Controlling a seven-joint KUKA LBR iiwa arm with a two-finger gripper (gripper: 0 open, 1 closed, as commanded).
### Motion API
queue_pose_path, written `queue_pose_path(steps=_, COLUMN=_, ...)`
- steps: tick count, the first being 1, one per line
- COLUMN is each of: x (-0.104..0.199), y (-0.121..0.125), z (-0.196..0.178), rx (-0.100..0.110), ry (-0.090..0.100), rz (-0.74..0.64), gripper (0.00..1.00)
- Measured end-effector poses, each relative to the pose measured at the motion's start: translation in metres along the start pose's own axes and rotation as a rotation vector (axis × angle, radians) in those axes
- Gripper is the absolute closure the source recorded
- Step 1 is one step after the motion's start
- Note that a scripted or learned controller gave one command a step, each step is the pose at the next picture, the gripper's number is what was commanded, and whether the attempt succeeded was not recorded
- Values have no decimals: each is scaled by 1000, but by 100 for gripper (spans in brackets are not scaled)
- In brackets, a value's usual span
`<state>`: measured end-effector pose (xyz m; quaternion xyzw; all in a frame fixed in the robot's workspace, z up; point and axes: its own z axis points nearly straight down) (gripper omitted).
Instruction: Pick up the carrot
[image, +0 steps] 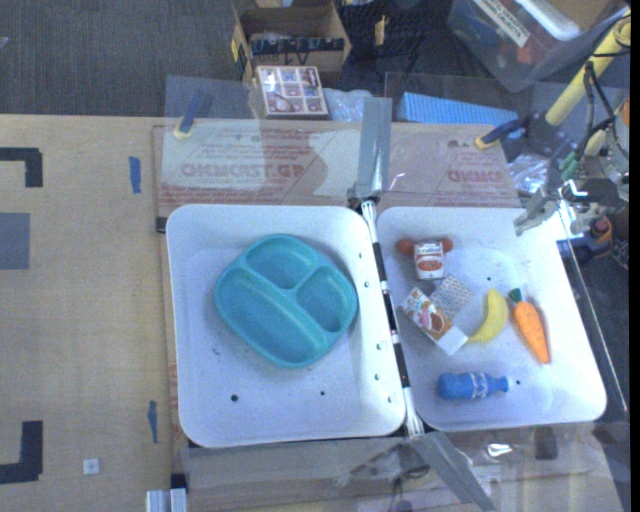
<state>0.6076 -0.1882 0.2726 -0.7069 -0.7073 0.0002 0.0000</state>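
Observation:
The orange carrot (531, 331) with its green top lies in the right bin (585, 395), near that bin's right wall, its tip pointing toward the front. My gripper (548, 203) hangs over the bin's far right corner, well behind the carrot and apart from it. Nothing shows in its grasp.
A yellow banana (491, 315) lies just left of the carrot. Further left are a printed snack packet (437, 312) and a red-labelled can (429, 260), with a blue bottle (472, 385) near the front. The left bin (185, 340) holds a teal divided plate (286, 298).

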Motion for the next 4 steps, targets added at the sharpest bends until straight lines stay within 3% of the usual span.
queue_pose_path(steps=1, x=-36, y=-26, z=130, rx=-2, ry=-1, rz=-295, gripper=0)
queue_pose_path(steps=2, x=-35, y=-38, z=171, rx=-14, ry=-2, rz=-438, gripper=0)
queue_pose_path(steps=3, x=-36, y=-38, z=161, rx=-17, ry=-4, rz=-435, gripper=100)
queue_pose_path(steps=4, x=40, y=-33, z=83, rx=-2, ry=-1, rz=-382, gripper=100)
